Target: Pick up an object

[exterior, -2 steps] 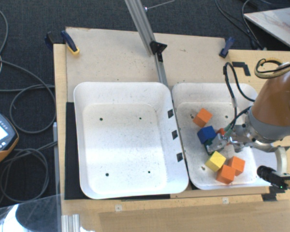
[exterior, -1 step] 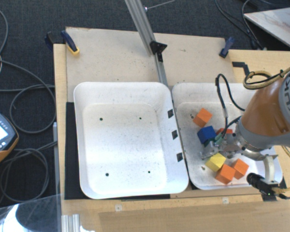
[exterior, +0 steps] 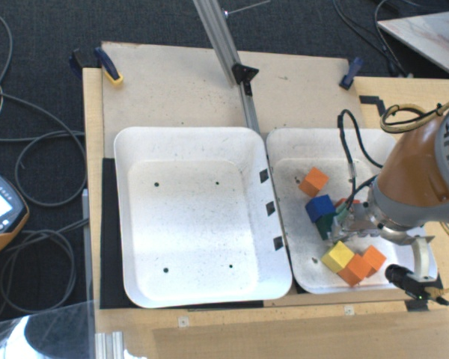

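Two bins: left bin (exterior: 187, 223), right bin (exterior: 299, 271).
Blocks in right bin: two orange (exterior: 314, 181) (exterior: 363, 264), one blue (exterior: 319, 207), one yellow (exterior: 337, 257).
Gripper (exterior: 338, 223): beside blue block; grip cannot be told.

Wood bench (exterior: 179, 81) w/ 2 white bins (exterior: 135, 148) side by side

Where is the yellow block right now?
The small yellow block lies in the right white bin, near its front edge, beside an orange block.

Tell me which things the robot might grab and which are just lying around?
For the job: orange block, blue block, yellow block, second orange block, gripper, right bin.

Just lying about: left bin, blue clamps, floor cables.
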Robot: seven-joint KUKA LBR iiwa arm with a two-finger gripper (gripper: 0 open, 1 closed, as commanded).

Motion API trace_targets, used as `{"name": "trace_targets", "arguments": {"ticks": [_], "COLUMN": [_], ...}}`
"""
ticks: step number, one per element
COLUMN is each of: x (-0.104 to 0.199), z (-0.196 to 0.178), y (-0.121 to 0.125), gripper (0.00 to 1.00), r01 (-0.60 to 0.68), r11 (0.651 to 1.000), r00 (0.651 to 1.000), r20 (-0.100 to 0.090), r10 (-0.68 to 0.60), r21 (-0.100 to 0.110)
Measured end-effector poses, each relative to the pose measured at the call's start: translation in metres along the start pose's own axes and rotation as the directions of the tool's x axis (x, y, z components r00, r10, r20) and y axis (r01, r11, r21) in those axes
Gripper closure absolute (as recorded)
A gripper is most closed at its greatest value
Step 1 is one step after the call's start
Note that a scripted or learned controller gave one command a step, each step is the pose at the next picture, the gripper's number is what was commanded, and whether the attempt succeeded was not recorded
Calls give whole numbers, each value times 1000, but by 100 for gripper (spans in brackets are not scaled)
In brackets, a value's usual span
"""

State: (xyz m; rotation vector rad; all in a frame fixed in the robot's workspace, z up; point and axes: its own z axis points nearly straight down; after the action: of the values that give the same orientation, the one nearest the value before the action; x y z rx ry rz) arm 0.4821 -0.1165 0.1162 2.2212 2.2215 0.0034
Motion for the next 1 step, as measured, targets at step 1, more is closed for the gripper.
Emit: {"name": "trace_targets", "arguments": {"ticks": [1], "x": [3], "z": [-43], "y": [4], "gripper": [100], "r01": [2], "r11": [1000], "r00": [1000], "r20": [3], "r10": [-2], "r21": [-4]}}
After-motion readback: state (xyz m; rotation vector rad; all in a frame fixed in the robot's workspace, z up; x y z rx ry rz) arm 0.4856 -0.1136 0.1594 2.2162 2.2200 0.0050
